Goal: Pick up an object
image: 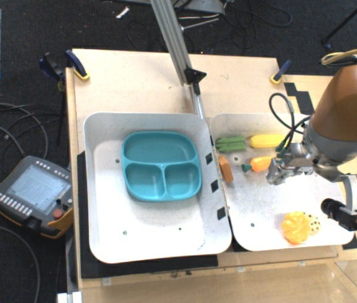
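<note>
Fingers (278, 172) of metal beside smooth orange piece (262, 163).

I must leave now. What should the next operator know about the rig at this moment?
Gripper: low in the right bin, beside the small orange piece; nothing seen held.
Right bin things: green vegetable, yellow corn, orange carrot, yellow toy near the front.
Left bin: teal divided plate.
Done: nothing lifted yet.
Left: grasp one object and raise it.

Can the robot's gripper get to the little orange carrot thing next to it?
Probably yes. The gripper hangs just right of the small orange toy in the right bin, with nothing between them.
</note>
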`<state>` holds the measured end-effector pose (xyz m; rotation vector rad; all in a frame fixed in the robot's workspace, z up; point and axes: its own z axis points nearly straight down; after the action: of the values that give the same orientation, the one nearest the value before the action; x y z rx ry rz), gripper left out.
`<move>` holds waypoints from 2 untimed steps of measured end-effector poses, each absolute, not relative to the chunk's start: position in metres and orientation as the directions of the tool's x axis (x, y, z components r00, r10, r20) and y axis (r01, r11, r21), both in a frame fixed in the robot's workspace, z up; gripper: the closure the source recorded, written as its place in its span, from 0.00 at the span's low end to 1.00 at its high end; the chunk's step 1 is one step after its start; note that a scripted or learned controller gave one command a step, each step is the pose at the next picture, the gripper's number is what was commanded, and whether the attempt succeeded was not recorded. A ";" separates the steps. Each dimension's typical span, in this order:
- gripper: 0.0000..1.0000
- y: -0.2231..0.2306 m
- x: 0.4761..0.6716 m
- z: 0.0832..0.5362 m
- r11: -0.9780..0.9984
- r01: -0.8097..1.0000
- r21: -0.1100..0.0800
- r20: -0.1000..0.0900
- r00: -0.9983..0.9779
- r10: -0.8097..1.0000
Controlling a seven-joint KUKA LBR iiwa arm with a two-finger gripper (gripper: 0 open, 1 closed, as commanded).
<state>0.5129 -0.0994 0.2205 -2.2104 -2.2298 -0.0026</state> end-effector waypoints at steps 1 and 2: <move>1.00 -0.040 0.510 0.231 0.009 1.000 0.001 0.002 -0.009 1.000; 1.00 0.021 0.510 0.239 0.010 1.000 0.001 0.002 -0.010 1.000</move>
<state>0.5098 0.0213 0.2392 -2.2101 -2.2319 -0.0032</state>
